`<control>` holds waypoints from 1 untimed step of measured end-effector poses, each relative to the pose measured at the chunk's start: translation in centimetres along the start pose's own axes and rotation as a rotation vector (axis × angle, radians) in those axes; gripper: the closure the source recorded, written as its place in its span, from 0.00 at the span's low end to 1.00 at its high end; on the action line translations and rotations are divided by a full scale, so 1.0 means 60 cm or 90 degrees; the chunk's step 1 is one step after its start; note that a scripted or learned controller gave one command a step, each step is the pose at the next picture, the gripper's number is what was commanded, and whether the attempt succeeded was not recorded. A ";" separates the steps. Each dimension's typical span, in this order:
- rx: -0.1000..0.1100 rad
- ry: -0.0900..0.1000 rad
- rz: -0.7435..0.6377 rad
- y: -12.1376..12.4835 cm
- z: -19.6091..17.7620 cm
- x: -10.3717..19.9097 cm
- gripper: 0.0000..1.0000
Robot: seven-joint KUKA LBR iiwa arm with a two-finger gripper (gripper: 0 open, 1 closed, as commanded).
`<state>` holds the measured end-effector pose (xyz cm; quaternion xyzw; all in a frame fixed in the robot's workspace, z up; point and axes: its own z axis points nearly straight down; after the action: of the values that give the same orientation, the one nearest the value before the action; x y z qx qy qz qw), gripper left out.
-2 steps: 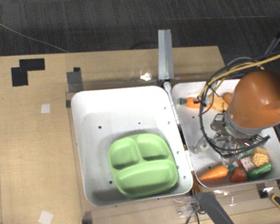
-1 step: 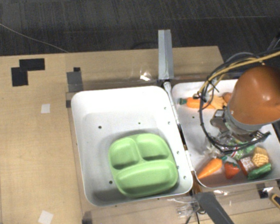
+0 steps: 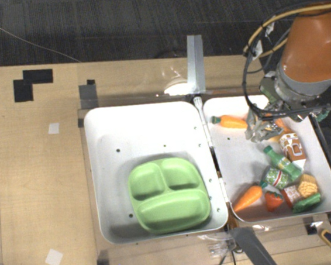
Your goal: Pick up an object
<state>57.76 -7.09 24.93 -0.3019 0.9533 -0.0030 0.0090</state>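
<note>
My gripper (image 3: 261, 129) hangs low over the upper part of the right bin (image 3: 233, 157), under the orange wrist band. An orange carrot (image 3: 231, 121) lies just to its left near the bin's back wall. Below the gripper a green bottle (image 3: 279, 159) lies tilted, beside a small orange-and-white carton (image 3: 291, 146). Further toward the front sit a second carrot (image 3: 247, 197), a red piece (image 3: 273, 201), a corn cob (image 3: 308, 187) and a green item (image 3: 307, 203). The view shows nothing clearly between the gripper's metal tips.
A green divided plate (image 3: 168, 194) lies in the front of the left bin (image 3: 107, 141). A metal post (image 3: 195, 67) stands behind the wall shared by the bins. The arm's cables (image 3: 256, 43) loop above the right bin.
</note>
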 end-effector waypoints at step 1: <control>-0.008 0.004 -0.278 -0.019 0.108 -0.009 1.00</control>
<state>58.95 -7.71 18.48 -0.5012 0.8653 0.0000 0.0031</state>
